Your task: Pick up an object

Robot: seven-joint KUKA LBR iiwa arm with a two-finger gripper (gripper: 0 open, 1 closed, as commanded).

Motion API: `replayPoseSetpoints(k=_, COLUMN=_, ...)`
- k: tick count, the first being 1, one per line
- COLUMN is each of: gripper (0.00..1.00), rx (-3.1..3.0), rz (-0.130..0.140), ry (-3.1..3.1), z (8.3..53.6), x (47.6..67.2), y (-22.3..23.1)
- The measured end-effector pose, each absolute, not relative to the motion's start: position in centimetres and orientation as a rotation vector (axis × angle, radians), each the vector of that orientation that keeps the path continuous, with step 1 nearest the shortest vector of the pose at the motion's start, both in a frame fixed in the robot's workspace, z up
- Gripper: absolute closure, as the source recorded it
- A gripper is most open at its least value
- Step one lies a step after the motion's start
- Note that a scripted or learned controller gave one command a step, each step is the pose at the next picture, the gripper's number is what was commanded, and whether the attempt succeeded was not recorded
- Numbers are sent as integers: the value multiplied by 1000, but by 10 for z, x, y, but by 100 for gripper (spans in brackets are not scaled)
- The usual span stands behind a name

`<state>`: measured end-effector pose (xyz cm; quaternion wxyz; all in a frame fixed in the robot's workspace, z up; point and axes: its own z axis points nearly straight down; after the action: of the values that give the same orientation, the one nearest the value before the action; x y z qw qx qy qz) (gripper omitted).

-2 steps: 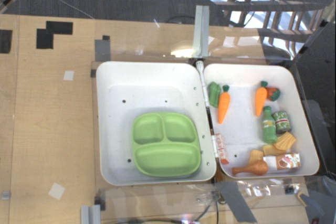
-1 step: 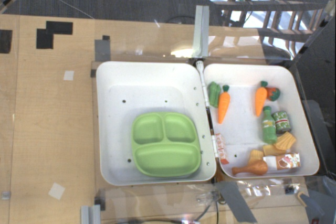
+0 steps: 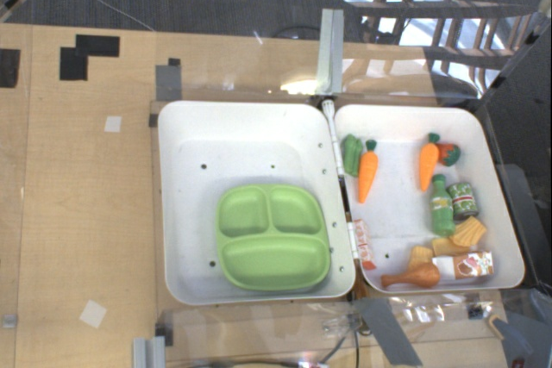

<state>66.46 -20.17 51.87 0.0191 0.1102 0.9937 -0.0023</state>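
Down on the bench (image 3: pixel 78 211), the left bin (image 3: pixel 185 142) holds a green divided plate (image 3: pixel 273 236); the right bin (image 3: pixel 392 215) holds 2 toy carrots (image 3: pixel 368 170), a green bottle (image 3: pixel 442 204) and a drumstick (image 3: pixel 412 277).

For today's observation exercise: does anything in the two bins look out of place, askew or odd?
Mostly tidy. One oddity: a small red-and-white packet lies on the divider between the bins, not properly in either. The toy food crowds the right bin, two carrots among it; the green divided plate lies flat in the left bin.
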Motion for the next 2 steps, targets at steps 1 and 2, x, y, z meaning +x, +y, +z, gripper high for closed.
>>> replayPoseSetpoints(k=1, gripper=100, rx=351, rz=-1, ry=3112, z=487, x=665, y=-204)
replayPoseSetpoints(k=2, gripper=100, rx=344, rz=-3, ry=3097, z=504, x=666, y=-202)
